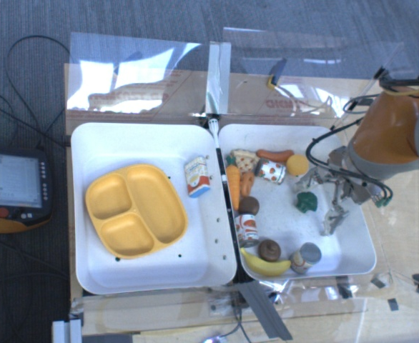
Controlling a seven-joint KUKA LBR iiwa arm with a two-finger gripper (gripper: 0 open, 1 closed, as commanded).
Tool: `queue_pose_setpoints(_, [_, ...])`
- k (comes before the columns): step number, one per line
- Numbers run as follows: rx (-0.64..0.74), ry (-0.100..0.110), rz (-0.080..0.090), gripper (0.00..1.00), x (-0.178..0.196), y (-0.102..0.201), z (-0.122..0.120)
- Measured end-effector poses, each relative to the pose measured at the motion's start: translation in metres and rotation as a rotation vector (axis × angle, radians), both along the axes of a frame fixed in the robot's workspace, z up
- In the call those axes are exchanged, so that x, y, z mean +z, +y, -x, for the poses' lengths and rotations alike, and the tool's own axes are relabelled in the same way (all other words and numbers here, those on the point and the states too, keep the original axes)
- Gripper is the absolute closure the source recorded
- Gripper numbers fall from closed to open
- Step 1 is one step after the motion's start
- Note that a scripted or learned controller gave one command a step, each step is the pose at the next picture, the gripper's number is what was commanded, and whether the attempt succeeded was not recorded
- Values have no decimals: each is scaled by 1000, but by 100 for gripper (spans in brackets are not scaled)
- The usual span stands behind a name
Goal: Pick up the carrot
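- Overhead, the table [402, 277] carries two shallow white bins side by side, a left bin [145, 277] and a right bin [360, 252].
- The carrot [233, 185] lies in the right bin, hard against its left wall, lengthwise along that wall with its green top at the far end.
- A second, shorter orange piece [247, 183] lies just beside the carrot on its right.
- The arm [388, 131] comes in from the right, its orange band above the wrist over the right bin's far right corner.
- The pincer [336, 209] hangs over the right part of the right bin, well apart from the carrot, its tips pointing down toward the bin floor.
- Its fingers [332, 220] stand a little apart, and nothing sits between them.
- A green broccoli piece [307, 202] lies just left of the pincer.
- Near the far wall of the right bin lie a sausage [274, 154], a small printed can [270, 171], and a yellow lemon [297, 165].
- Nearer the front sit a brown ball [249, 206], a red and white can [247, 228], a brown doughnut [269, 249], a banana [265, 265] and a grey tin [309, 254].
- The left bin holds a yellow divided plate [134, 209] and a small carton [197, 176] standing near its right wall.
- A handheld control pad [15, 188] lies on the floor to the left of the table.
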State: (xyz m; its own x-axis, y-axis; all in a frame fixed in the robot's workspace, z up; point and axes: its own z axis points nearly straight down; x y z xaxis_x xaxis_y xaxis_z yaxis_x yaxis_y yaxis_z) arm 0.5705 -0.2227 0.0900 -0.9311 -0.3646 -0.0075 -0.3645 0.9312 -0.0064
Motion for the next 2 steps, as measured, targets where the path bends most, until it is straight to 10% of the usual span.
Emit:
queue_pose_setpoints(1, [-168, -2, -6, 0, 1, 60, -55])
queue_pose_setpoints(2, [-235, -9, -6, 0, 96, 107, -103])
